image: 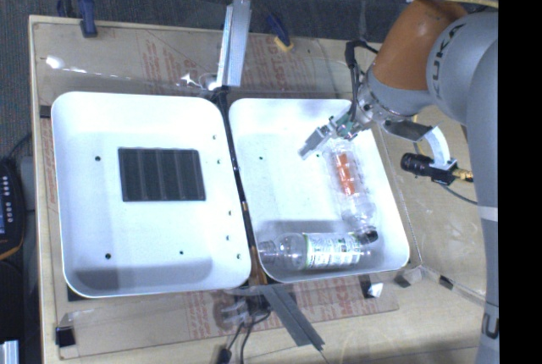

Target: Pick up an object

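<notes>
- Arm (440, 49) comes in from the view's right, over the right bin's (262, 184) far right corner; orange band sits above the wrist.
- Gripper (326, 136) low inside right bin, near its far wall, just above the cap-less end of the orange-label bottle (349, 180). Fingers spread apart w/ nothing between them; not grasping.
- Orange-label bottle: clear, lies along the bin's right side, running from near the gripper toward the near right corner.
- 2nd bottle, green-label bottle (315, 249), clear, lies on its side along the right bin's near wall; its dark cap end is at the right, close to or touching the lower end of the other bottle, can't tell which.
- Open room: left & centre of right bin floor bare, from the divider edge to the bottles.
- Left bin (76, 184) holds a dark ribbed rectangular pad (161, 174) around its centre, w/ white floor free on all sides to the rim.
- Bins meet at a dark seam in mid view; metal bar (235, 41) stands behind that seam.
</notes>
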